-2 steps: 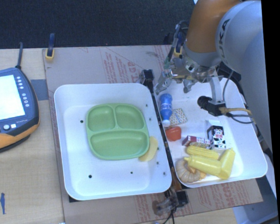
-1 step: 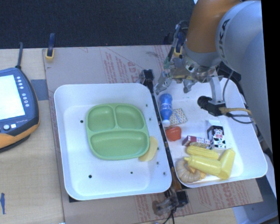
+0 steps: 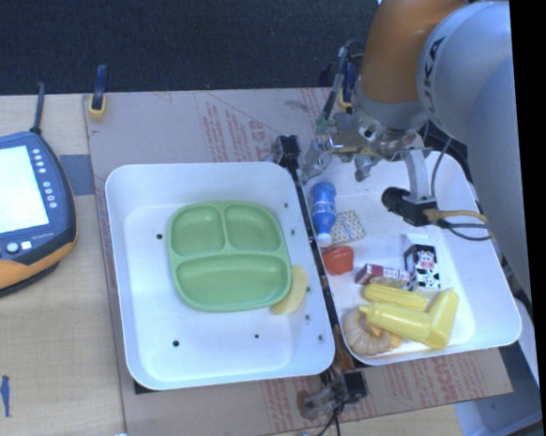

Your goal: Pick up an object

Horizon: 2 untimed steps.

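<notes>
pick step: right bin stock and approach notes

item 1, gripper (image 3: 378, 157): hangs over the far end of the right bin (image 3: 489, 332), above the clutter. we can't tell its state from this angle, and we see nothing held.
item 2, blue bottle (image 3: 323, 209): lies by the divider, nearest the gripper, w/ some bare floor beside it.
item 3, red cup (image 3: 338, 259): just below the bottle.
item 4, yellow bottle (image 3: 414, 318): near end, touching a corn cob (image 3: 393, 294) and a pastry (image 3: 367, 337).
item 5, green tray (image 3: 229, 255) w/ banana (image 3: 293, 293) at its edge: left bin (image 3: 148, 363).
our judgement: go for the blue bottle, straddle it across its width, descend straight, keep off the bin wall.
</notes>
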Available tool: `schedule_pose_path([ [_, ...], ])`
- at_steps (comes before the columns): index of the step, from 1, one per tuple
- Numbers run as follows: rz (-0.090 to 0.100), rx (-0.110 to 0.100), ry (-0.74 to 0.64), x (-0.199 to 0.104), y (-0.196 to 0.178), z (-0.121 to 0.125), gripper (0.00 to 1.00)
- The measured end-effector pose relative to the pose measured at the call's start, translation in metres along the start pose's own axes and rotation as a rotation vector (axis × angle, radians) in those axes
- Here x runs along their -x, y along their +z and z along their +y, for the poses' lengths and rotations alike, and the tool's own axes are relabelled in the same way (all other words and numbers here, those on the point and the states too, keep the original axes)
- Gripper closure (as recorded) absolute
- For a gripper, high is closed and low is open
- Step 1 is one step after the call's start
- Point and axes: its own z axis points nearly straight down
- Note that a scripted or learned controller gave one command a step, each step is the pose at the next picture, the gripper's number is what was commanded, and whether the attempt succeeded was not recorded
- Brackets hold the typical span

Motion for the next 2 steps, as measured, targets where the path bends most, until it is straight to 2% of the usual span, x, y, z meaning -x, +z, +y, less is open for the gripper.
schedule_pose_path([
  [2, 0.000, 0.000, 0.001, 0.0047, -0.0001, 0.0000, 0.00],
])
